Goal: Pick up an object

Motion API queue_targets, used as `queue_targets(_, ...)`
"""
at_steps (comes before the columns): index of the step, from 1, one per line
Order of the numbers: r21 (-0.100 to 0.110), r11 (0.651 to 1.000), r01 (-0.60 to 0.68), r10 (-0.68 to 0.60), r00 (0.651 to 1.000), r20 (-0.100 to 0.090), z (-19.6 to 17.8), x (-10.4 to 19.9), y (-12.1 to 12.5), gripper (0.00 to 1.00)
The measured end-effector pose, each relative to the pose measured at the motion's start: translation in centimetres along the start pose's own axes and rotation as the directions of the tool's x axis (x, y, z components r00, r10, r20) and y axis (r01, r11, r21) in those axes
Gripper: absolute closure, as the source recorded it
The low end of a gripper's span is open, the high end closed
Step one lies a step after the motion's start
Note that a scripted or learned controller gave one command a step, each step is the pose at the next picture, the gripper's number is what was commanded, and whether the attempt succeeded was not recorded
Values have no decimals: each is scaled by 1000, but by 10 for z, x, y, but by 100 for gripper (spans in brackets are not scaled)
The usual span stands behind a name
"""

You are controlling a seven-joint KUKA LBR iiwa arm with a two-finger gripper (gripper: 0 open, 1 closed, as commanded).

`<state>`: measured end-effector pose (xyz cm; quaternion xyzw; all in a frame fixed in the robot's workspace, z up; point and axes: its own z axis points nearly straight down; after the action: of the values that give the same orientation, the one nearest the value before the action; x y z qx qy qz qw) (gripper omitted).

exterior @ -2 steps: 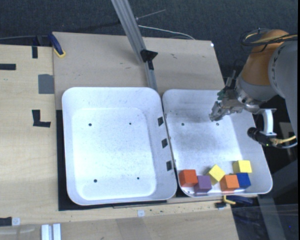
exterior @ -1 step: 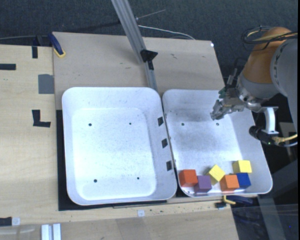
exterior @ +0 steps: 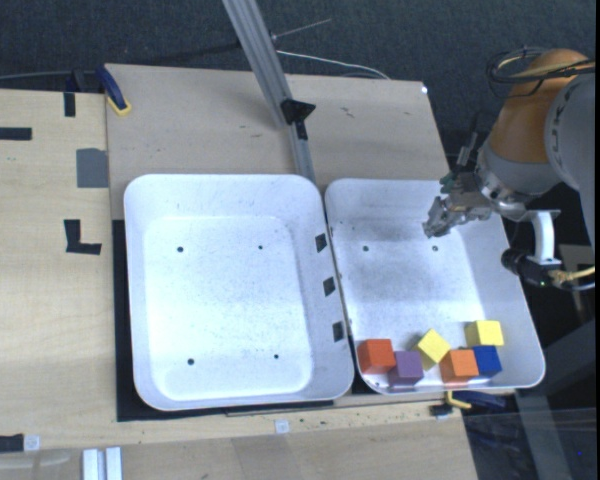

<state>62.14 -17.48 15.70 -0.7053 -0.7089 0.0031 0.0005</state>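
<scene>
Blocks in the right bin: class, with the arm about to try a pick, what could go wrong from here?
1. The blocks huddle at the near end of the right bin; the orange block touches the purple block, so the tool may well nudge a neighbour or pinch two.
2. The blue block sits close to the bin's near wall, which could block a finger.
3. The tool hangs over the far end, so a straight descent would probably close on nothing.

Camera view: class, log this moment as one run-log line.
gripper: over right bin far end, holding nothing seen | blocks: clustered at near edge | left bin: beside it
</scene>
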Motion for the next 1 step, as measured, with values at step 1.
queue_targets(1, 1, 1000, 1, -1, 1000, 0, -9, 1, 0, 100)
